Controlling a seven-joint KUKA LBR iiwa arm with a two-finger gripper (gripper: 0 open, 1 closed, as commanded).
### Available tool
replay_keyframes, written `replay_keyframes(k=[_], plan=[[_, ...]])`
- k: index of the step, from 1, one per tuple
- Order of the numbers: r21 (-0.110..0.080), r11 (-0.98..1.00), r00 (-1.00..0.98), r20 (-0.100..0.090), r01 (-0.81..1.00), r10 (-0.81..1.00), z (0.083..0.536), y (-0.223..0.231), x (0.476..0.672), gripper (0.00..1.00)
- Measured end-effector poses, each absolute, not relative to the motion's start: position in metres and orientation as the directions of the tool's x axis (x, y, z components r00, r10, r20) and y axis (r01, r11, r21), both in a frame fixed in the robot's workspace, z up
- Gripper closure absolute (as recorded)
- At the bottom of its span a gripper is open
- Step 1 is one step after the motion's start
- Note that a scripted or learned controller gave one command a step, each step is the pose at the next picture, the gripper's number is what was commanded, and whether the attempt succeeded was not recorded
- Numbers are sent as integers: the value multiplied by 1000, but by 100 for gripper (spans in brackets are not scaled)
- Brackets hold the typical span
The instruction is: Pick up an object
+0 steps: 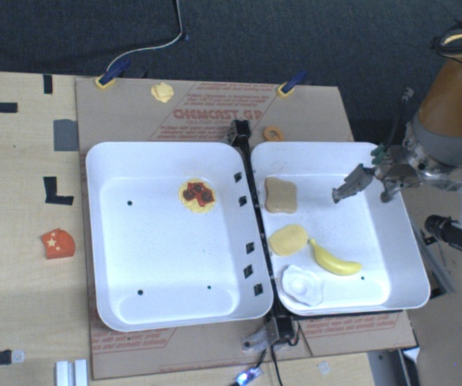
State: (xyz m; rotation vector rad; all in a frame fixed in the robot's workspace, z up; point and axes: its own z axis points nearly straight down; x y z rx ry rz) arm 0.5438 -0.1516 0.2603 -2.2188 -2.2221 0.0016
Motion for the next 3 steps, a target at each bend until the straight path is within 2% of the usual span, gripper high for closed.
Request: replay_keyframes(k=[1, 2, 3], plan=[[6, 12, -12, 3, 1000, 1000, 333, -58, 527, 0], [-2, 4, -4, 0, 1000, 1000, 339, -63, 526, 100], [-11, 7, -7, 2, 1000, 1000, 250, 6, 539, 100]])
